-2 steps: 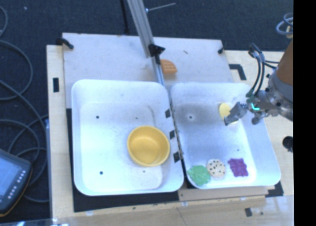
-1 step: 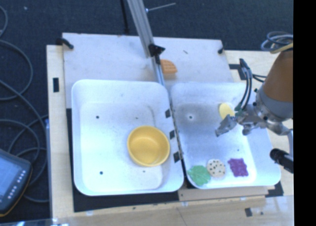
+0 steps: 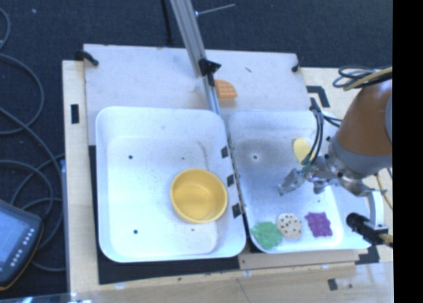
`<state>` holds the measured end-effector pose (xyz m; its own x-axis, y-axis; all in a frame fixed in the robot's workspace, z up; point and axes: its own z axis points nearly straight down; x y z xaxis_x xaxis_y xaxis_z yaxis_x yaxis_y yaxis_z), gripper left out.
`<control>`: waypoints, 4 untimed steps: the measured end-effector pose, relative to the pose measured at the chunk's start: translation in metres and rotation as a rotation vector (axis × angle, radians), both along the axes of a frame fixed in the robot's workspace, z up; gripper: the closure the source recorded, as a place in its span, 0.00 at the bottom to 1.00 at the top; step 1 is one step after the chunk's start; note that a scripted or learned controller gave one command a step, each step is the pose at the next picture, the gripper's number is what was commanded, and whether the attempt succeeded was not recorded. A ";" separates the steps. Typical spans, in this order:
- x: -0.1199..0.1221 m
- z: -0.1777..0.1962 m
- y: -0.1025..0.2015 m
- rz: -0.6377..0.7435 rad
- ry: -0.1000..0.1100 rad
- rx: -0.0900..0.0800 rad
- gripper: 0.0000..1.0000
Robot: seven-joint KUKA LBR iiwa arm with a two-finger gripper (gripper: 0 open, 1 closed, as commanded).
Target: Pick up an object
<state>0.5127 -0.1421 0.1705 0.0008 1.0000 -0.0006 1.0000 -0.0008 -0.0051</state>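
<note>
The tabletop (image 3: 76, 163) is pale wood, standing on a dark carpeted floor (image 3: 79, 4). Black cables (image 3: 20, 116) trail across the floor at the left, and a dark-screened tablet (image 3: 14, 242) lies at the lower left corner. A white board (image 3: 145, 73) covers the rear of the tabletop. An aluminium rail (image 3: 188, 27) runs at a slant from the top edge down to the gap between the two bins.

The left bin (image 3: 132, 143) is white and shallow. A yellow bowl (image 3: 198, 194) sits upright in it, toward its right side. The right bin (image 3: 258, 136) touches the left bin along its side and shows grey scuffing on its floor.

The arm (image 3: 367, 129) enters from the right, orange band above a grey wrist, and hangs over the right part of the right bin. The gripper (image 3: 305, 181) points down and to the left above the bin floor. Its fingers (image 3: 289, 182) are spread apart and released; nothing lies between them.

A yellow object (image 3: 302, 149) lies in the right bin just behind the gripper, partly hidden by cabling. Along the front wall of the right bin lie three small objects in a row: a green piece (image 3: 267, 234), a round cookie (image 3: 289, 225) with dark spots just beside it, and a purple piece (image 3: 319, 223) to the right. All three lie apart from the fingers. An orange object (image 3: 226, 90) rests on the white board beside the rail, outside both bins.
</note>
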 end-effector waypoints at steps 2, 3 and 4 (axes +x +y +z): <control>0.007 -0.037 0.006 -0.008 -0.010 0.000 1.00; 0.004 0.017 -0.004 -0.005 -0.013 -0.002 1.00; 0.007 0.062 -0.010 0.005 -0.013 -0.002 1.00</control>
